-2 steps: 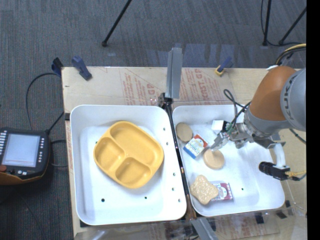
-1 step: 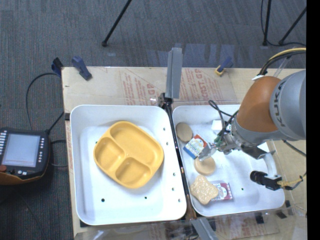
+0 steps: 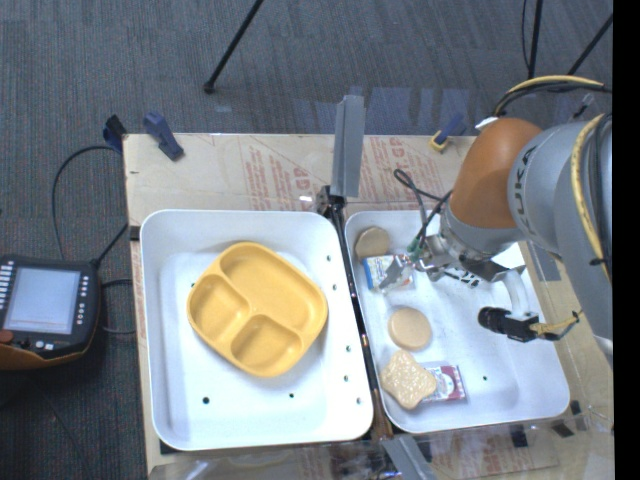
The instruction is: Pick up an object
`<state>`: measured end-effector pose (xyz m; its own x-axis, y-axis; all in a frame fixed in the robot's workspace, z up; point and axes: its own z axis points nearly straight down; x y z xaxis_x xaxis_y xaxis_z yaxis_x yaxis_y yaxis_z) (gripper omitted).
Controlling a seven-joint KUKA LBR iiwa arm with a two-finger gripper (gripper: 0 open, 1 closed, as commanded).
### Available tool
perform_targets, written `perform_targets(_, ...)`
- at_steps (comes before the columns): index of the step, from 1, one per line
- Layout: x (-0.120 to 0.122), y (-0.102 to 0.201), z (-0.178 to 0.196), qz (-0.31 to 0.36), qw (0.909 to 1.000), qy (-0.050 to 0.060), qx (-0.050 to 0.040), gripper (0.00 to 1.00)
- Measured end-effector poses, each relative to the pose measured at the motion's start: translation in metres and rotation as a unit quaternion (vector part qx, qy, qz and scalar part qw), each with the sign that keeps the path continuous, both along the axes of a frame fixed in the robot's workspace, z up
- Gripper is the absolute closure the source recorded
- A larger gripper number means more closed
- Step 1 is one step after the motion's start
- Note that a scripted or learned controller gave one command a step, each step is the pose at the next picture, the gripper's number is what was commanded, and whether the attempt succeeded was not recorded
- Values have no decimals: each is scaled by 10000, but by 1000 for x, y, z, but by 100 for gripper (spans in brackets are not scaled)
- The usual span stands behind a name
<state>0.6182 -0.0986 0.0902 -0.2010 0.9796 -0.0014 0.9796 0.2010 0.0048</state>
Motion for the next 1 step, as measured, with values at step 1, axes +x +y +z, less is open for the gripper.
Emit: perform_targets(1,-3,0,4,-7,10000,60,12,100)
